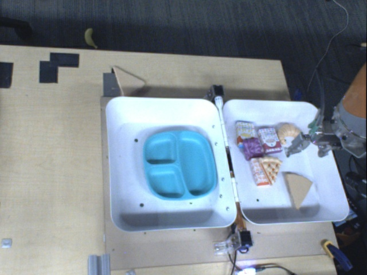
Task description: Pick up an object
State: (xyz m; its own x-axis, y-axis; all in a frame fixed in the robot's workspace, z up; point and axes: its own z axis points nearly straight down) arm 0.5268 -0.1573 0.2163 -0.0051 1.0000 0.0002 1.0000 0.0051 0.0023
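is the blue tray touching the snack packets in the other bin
Apart. In the camera view the blue tray lies in the left bin, while the snack packets lie in the right bin, with both bins' rims between them.

I see a turquoise divided tray (179, 164) in the white left bin (123, 153). The white right bin (327, 202) holds a purple packet (252, 148), a tan wedge (299, 188) and a red-and-white packet (268, 137).

The light is soft and even, a bit dim. The white bins (117, 153) shine bright with gray shadows inside their near walls. Everything looks a little blurry and grainy
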